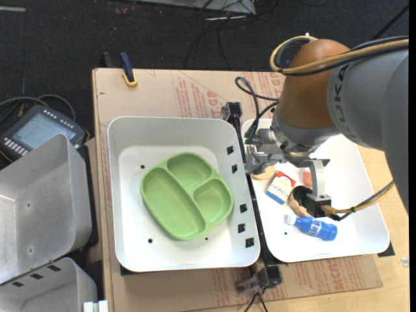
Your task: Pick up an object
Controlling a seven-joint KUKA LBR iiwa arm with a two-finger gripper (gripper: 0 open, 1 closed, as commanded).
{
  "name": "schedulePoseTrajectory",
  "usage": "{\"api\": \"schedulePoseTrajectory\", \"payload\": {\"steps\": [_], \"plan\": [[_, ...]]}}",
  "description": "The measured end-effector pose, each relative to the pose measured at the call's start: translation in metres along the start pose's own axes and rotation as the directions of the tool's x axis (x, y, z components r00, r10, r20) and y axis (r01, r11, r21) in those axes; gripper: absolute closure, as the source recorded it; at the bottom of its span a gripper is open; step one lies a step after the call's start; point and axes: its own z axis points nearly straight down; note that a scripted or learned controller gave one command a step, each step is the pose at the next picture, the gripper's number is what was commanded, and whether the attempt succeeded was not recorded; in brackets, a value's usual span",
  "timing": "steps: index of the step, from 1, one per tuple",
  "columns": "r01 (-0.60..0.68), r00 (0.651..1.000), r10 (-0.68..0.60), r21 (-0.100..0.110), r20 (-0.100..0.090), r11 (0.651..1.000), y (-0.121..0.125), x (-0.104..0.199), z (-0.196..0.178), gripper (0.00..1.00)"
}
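My gripper (261,160) hangs low over the near-left part of the right bin (364,174), right by the wall between the two bins. The grey wrist and orange band cover most of it from above. A small tan object (262,171) peeks out just beneath it. A small white carton with red and blue print (281,188) lies just to the right of the gripper. A blue bottle with a white cap (314,227) lies on its side near the front of that bin. A tan ring-shaped piece (297,203) sits between carton and bottle.
The left bin (130,142) holds a green divided plate (187,195), tilted diagonally in its middle. Both bins rest on a cardboard sheet (169,90). Grey metal trays (39,207) stand off the bench at left.
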Motion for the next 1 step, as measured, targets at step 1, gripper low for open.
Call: {"api": "schedulePoseTrajectory", "payload": {"steps": [1], "plan": [[0.002, 1.000, -0.002, 0.000, -0.001, 1.000, -0.0266, 0.0526, 0.0014, 1.00]]}}
